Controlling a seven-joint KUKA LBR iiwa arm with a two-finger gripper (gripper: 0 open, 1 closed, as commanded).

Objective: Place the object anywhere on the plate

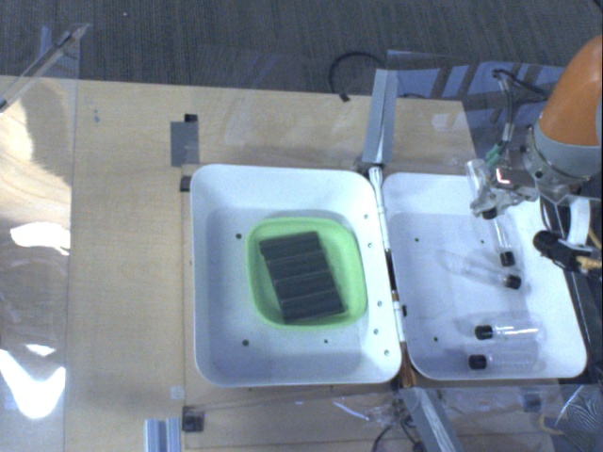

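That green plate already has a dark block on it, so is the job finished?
Looks largely done: the dark ridged block lies flat on the green plate in the left bin. The gripper hovers over the right bin, near several clear tubes. Whether another item follows is unclear.

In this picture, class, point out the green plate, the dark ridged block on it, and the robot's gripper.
green plate (256,252): camera view, on its bare left rim.
dark ridged block (301,277): camera view, on its top face, near the middle.
gripper (492,201): camera view, at its tips, over the right bin.
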